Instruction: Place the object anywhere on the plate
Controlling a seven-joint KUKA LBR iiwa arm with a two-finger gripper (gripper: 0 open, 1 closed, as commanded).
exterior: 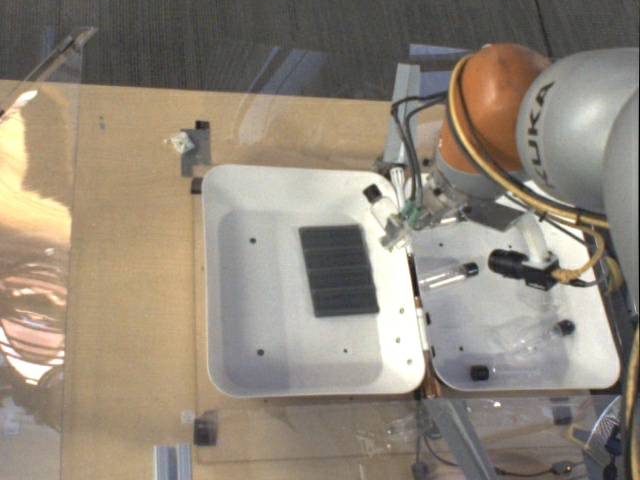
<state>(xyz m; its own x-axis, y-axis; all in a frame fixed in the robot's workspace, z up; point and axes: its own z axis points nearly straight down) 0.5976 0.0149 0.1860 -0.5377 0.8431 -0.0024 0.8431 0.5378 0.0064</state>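
Two white bins are carried side by side on the bench [110, 268]. In the left bin [232, 308] a dark, ribbed, rectangular plate [340, 270] is laid flat on the floor, somewhat nearer the bin's right wall than its left, with one short edge turned toward the far rim. The arm [590, 118] is brought in from the right, and the gripper [398, 224] is seen over the far end of the seam where the two bins meet, by the far right corner of the left bin. Just beside it, over that same corner, a small pale capped piece [374, 196] with a black top is seen; it is possibly carried by the gripper, but the view is too cluttered there for that to be settled, and whether the gripper is wide or narrow cannot be told. The capped piece is well apart from the plate's near edge and close to its far right corner, without touching it. In the right bin [600, 373] a slim clear rod [447, 275] is laid near the left wall, a small black piece [480, 372] near the near rim, a second black piece [566, 326] toward the right wall, and a crumpled clear wrapper [522, 340] between those two.
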